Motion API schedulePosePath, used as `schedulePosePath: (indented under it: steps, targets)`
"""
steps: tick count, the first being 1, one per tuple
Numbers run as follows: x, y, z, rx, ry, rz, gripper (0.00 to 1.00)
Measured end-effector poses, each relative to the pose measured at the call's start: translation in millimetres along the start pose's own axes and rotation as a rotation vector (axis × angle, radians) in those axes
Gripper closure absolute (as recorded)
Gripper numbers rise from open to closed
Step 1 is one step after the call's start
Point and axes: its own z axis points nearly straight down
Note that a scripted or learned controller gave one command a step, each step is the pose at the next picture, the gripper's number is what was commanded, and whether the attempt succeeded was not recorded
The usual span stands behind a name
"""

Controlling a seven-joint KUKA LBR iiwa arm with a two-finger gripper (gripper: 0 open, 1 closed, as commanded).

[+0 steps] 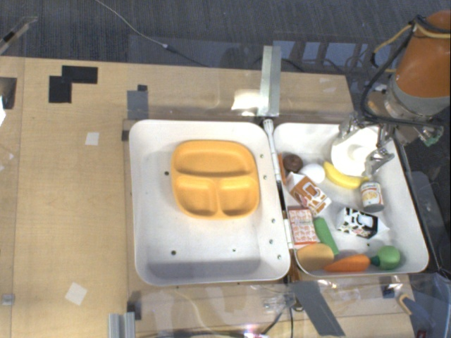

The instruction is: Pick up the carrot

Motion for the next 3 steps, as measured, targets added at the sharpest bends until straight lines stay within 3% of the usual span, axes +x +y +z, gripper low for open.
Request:
schedulePosePath:
  steps: [1, 2, 3]
  targets:
    - [-20.8, -26.0, 93.8, 0.007, -0.008, 0.002, 0.00]
    - [1.2, -18.6, 99.1, 0.011, -0.017, 0.062, 0.00]
    - [-3.9, -19.8, 83.2, 0.020, -0.030, 0.060, 1.00]
